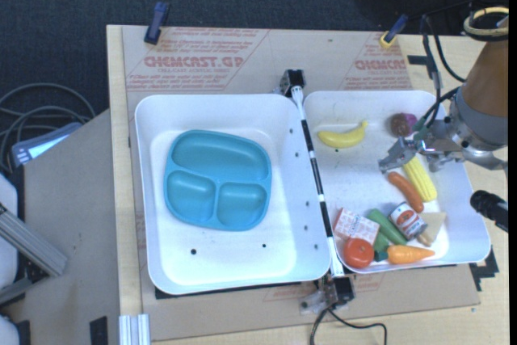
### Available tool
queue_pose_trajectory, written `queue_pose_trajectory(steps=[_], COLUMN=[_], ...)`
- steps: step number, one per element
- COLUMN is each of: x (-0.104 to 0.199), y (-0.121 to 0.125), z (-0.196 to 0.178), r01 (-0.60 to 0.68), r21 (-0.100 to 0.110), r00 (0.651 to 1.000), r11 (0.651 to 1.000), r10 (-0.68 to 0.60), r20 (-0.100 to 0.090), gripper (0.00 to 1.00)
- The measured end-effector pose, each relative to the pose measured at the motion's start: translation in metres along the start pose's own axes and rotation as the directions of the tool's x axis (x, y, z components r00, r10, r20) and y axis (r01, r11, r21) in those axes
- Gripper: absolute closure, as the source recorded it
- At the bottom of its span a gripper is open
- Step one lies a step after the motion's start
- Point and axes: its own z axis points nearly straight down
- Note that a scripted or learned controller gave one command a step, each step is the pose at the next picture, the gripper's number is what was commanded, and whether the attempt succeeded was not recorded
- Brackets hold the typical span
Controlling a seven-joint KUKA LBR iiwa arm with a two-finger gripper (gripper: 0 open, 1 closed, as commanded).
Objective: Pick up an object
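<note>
1. The right bin holds the toys; the gripper hovers over it.
2. Corn cob lies just beside the gripper, touching a carrot.
3. Fingers seem spread and empty, though blurred; closing here could nudge both.
</note>
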Motion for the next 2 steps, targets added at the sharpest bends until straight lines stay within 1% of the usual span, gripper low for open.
queue_pose_trajectory(steps=[1,2], x=[-0.043,-0.068], y=[0.022,0.049], z=[0.074,0.130], r01=[-0.001,-0.003], r21=[0.002,-0.014], r00=[1.000,1.000], r11=[1.000,1.000], r10=[0.001,0.003], r20=[0.000,0.009], gripper=[0.00,0.00])
